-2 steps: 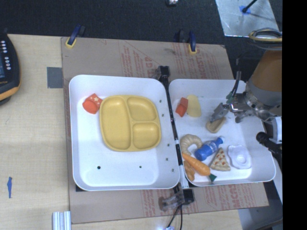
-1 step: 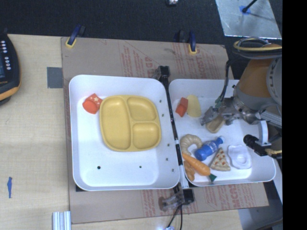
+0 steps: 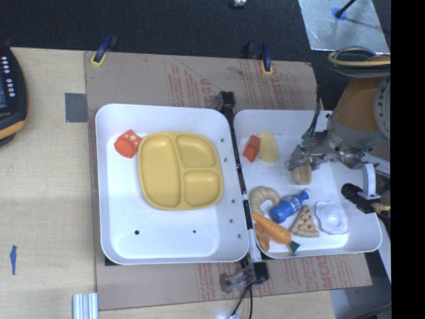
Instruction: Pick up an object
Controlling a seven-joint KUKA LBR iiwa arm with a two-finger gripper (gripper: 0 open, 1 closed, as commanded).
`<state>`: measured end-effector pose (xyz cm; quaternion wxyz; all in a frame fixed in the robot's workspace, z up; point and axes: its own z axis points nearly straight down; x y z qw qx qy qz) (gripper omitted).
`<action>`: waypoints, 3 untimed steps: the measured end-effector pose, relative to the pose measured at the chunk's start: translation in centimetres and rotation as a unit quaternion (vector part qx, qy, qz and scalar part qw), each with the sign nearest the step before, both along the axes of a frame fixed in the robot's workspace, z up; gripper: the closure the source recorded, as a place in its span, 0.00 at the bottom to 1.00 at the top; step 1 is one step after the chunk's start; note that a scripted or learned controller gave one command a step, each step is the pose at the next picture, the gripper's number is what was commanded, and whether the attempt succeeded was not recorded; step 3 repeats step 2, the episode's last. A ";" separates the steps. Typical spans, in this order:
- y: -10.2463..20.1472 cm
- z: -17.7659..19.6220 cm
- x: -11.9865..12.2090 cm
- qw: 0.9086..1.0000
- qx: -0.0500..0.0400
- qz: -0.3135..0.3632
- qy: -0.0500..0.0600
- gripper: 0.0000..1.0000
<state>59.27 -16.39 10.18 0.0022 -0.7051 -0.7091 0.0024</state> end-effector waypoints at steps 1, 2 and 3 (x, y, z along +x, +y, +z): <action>5.1 9.9 5.6 1.000 0.000 0.000 -0.004 1.00; 9.7 9.0 4.1 1.000 0.000 0.000 0.000 1.00; 9.7 9.0 4.1 1.000 0.000 0.000 0.000 1.00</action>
